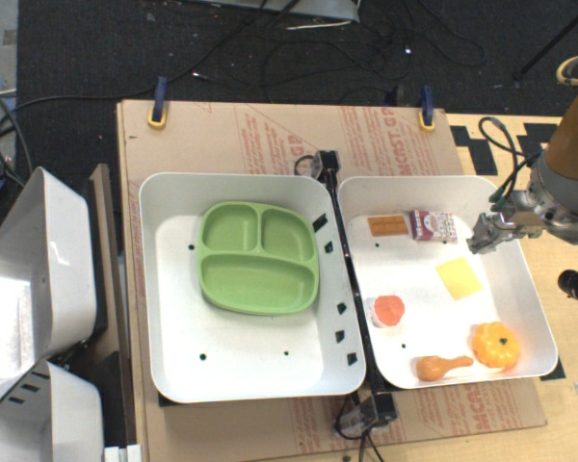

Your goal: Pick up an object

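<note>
1. We saw two shallow white bins side by side on a tabletop [405, 128].
2. The left bin [173, 287] held a green divided plate [259, 259] near its centre.
3. The right bin [525, 287] held six small things: an orange wafer [387, 226] and a maroon packet [432, 225] at 12 o'clock, a yellow square [459, 278] at centre, a red round piece [389, 310] at 9 o'clock, and an orange gourd [442, 366] and orange pepper [494, 346] at 5 o'clock.
4. The claw [484, 236] hovered at 2 o'clock over the right bin, near the packet; we could not tell its opening, and nothing showed in its grip.
</note>
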`<state>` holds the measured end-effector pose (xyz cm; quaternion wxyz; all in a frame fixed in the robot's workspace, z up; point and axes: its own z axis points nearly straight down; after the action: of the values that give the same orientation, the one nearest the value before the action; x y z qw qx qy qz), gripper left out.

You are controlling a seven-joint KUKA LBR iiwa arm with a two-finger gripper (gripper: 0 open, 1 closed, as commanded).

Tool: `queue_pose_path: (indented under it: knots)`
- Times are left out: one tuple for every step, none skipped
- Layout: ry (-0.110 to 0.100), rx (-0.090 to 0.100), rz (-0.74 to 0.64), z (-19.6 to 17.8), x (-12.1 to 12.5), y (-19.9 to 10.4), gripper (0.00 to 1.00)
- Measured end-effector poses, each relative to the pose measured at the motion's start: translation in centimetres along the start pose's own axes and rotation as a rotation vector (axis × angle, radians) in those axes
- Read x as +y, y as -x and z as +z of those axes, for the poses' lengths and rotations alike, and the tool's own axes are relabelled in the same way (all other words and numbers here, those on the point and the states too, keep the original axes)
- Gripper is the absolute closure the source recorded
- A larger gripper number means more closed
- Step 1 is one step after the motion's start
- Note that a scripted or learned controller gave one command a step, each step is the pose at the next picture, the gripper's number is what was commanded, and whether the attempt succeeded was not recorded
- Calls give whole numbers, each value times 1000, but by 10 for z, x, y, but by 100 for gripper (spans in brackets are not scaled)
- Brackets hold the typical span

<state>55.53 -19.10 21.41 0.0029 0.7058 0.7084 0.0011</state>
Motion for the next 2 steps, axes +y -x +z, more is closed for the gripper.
queue_pose_path:
  knots:
    - [-5,4,-4,7,10,-59,100]
    - [-3,4,-5,-6,24,-113,100]
